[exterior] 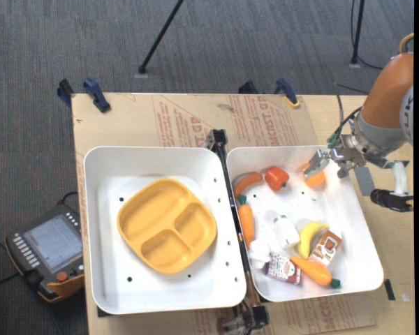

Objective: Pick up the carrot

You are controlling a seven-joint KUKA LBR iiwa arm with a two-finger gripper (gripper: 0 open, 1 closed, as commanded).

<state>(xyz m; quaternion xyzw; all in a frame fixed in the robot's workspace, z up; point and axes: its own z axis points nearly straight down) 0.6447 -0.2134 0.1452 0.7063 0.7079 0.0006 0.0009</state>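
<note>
**Q:** Entry, pick-up of the carrot. Where was everything, taking the banana (309,237) as the reference?

**A:** Two candidates logged. One carrot (246,222) lay well to the left of the banana, lengthwise, green stub pointing away from the camera. A second carrot (311,271) lay just on the camera side of the banana, slanted, its green end to the right. A brown carton (326,246) sat just beside the banana on the right and looked to be touching this second carrot. My gripper (324,160) hung on the far side of the banana, well apart from both carrots. A small orange piece (314,178) sat right beneath it. I could not tell whether the gripper was apart or together, nor whether that piece was in it.

**Q:** Step in hand, and how to do it well?

**A:** Judged as approach; nothing lifted. I would favour the carrot left of the banana, since its mid-body looked freer. Advice to self:
- Align the gripper across the carrot's width, not along it.
- Come down over the thick middle.
- Avoid the tapered end, which could squirt out.
- Confirm that the orange piece is not mistaken for the target.
</note>
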